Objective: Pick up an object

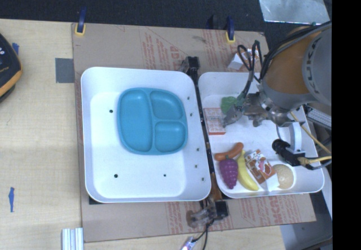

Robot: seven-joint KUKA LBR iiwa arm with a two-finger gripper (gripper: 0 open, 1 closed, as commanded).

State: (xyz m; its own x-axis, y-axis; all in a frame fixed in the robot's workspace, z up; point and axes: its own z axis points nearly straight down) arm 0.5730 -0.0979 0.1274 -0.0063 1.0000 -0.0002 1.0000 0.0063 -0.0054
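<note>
My gripper reaches in from the right into the upper part of the right bin, right at a green toy; the arm hides much of it. Beside it at the bin's left wall lies a small red-and-white packet. In the bin's lower part lie a red sausage, purple grapes, a yellow banana, a red-and-white snack pack and a pale round egg-like piece.
The left bin holds a blue divided plate. Black cables loop above the right bin, and a black-and-white fixture sits at its right side. Clamps hold the cardboard base.
</note>
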